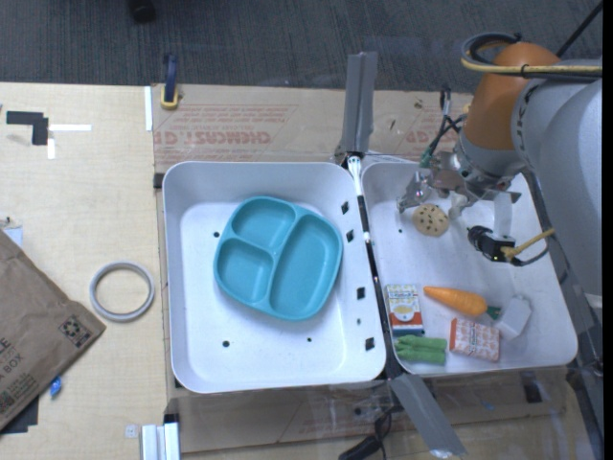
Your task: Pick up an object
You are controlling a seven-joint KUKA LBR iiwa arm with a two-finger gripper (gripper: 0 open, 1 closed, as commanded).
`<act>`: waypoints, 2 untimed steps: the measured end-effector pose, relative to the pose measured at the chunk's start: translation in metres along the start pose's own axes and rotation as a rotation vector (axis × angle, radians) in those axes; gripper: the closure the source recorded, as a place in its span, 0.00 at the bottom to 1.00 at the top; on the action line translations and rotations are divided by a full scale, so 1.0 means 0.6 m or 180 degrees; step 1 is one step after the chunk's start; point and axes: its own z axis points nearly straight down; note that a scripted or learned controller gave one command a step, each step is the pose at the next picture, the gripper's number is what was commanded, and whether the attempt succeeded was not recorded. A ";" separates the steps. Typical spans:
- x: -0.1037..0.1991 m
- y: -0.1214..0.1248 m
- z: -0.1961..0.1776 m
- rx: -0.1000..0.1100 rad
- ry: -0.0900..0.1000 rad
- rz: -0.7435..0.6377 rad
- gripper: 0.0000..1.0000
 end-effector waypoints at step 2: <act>-0.002 0.003 -0.020 -0.0020 -0.0009 -0.0002 0.00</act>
